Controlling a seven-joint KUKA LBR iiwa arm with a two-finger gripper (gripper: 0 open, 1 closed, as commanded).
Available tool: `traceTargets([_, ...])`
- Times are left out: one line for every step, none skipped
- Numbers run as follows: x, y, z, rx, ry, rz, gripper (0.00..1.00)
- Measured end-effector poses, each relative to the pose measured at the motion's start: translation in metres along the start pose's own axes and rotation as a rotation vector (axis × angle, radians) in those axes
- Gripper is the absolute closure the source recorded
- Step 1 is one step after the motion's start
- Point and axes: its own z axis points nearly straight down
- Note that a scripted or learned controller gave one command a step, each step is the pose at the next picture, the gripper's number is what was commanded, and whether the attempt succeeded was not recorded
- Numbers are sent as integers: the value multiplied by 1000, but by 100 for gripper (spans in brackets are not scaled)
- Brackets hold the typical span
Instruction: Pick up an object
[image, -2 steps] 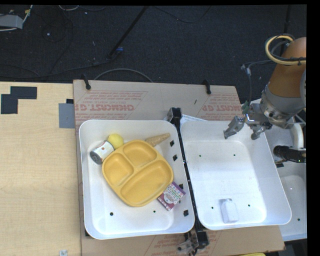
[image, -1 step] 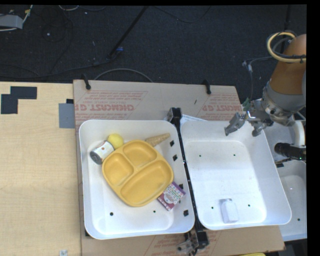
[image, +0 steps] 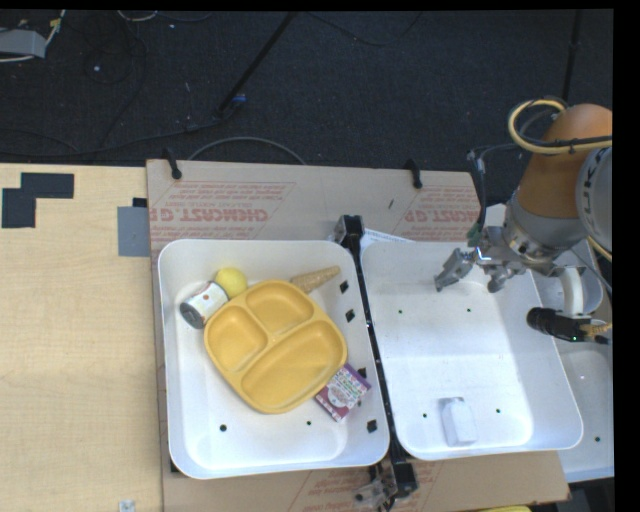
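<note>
The gripper (image: 472, 270) is seen over the upper right part of the right bin (image: 560, 425), its 2 fingers spread apart with nothing between them. A small white block (image: 457, 419) lies near the front of that bin, well apart from the gripper. The left bin (image: 175, 400) holds a yellow tray (image: 276, 344), with a can (image: 203, 304) and a yellow ball (image: 231, 281) at its upper left, a cone (image: 316, 279) at its top and a purple packet (image: 342, 391) at its lower right. The step in hand is judged to be the approach; nothing is yet grasped. Next, a target must be chosen, the open gripper brought above it, then lowered and closed.
</note>
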Motion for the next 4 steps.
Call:
traceTargets([-1, 2, 64, 1, 1, 0, 0])
traceTargets([0, 2, 76, -2, 0, 0, 0])
traceTargets([0, 2, 65, -1, 0, 0, 100])
traceTargets([-7, 10, 13, -9, -2, -1, 100])
